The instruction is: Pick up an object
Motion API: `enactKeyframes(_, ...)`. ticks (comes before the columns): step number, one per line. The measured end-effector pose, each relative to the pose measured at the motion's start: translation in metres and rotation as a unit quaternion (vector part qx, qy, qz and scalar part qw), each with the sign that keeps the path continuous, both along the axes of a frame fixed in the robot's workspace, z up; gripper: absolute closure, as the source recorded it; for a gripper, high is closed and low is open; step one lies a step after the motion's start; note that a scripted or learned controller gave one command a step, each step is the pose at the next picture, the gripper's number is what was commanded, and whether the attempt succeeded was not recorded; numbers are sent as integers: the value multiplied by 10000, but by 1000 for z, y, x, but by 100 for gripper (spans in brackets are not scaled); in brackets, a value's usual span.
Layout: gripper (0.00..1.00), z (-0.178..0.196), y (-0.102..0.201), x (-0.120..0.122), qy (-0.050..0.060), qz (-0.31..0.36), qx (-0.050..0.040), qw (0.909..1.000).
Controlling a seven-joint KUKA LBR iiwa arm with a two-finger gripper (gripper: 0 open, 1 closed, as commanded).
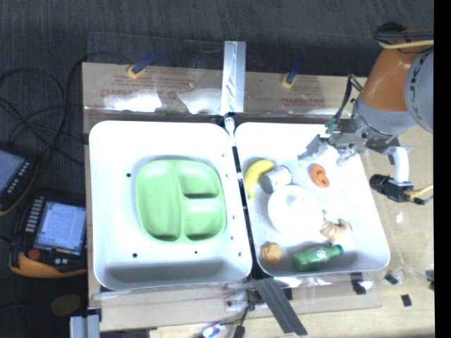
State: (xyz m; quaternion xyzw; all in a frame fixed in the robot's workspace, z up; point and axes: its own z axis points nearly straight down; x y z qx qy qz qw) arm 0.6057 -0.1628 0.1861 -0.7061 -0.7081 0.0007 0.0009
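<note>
While the grey arm with its orange band (pixel 386 83) leans in from the upper right of the frame, the hand (pixel 331 145) hovers over the upper part of the right bin (pixel 373 210), and how far its fingers stand apart I cannot tell from this angle; nothing shows between them. Just below the hand lies a small orange object (pixel 320 177) on the bin floor. To its left sits a yellow banana (pixel 255 174), touching a small white-and-grey cup (pixel 275 179) lying on its side. A white round lid or bowl (pixel 294 210) sits at the bin's centre, a tan shell-like piece (pixel 335 227) beside its lower right. Along the lower edge, a green bottle (pixel 317 256) lies on its side, with a brownish ball (pixel 270 252) just left of it. Over in the left bin (pixel 113 210), a green divided tray (pixel 181 199) rests in the middle.
</note>
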Motion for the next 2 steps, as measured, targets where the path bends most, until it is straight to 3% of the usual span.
enactKeyframes(1, 0, -93, -36, 8, -10, 21, 0, 10000)
enactKeyframes(2, 100, -84, -34, 8, -6, 33, 6, 10000)
